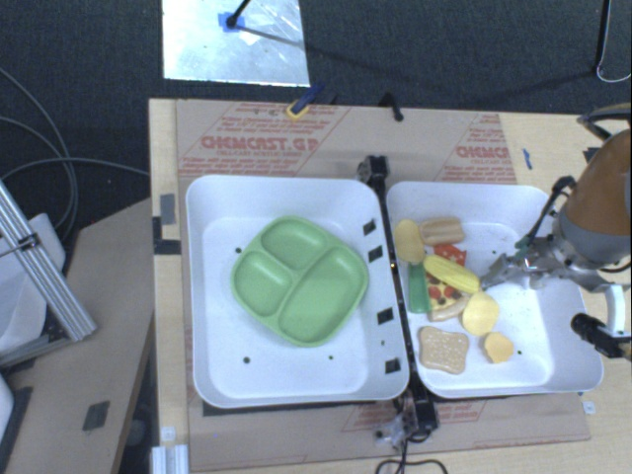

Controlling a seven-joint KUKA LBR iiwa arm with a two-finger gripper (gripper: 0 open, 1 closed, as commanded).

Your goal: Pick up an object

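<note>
Gripper hovers beside corn cob in right bin.

I see my robot arm by the right edge of the right bin. Its top part is a big round shape in orange-brown. Under that sits a grey ring, smooth and a bit shiny. A thin black cable loops along its left side. At the end is the gripper, made of small grey and silver metal parts that get thin toward the tip. It looks a bit blurry, so I cannot make out screws or marks. A black chunky piece sticks out lower down, near some white bits.
</note>
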